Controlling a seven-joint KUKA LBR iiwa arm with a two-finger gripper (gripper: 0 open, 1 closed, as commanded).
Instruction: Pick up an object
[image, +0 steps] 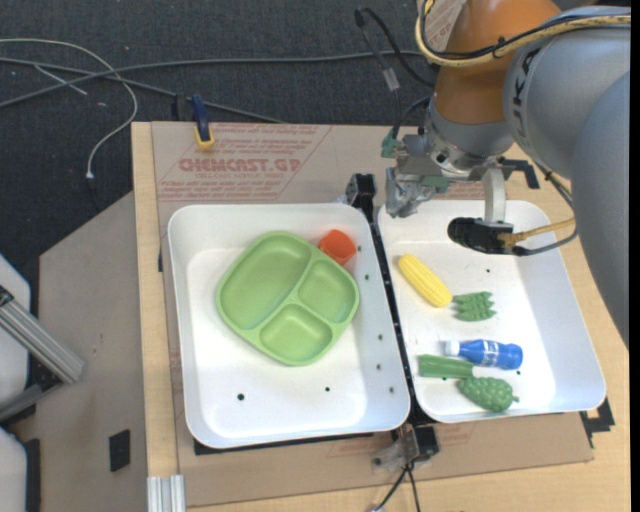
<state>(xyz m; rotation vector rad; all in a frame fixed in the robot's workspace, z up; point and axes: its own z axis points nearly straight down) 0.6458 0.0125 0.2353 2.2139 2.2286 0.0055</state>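
Approach step: pincer (400, 195) hangs over right bin (560, 300) at 12 o'clock, cannot tell its state. Corn (424, 279) lies near, toward 5 o'clock; next needs descent onto it.

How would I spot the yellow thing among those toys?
Look in the right-hand white bin, at its upper left area near the divider. The toy corn cob lies there slanted; it is the bin's one yellow piece, its neighbours being green or blue.

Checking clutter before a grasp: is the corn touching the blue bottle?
Apart. Camera view shows bare white bin floor between corn and blue bottle.
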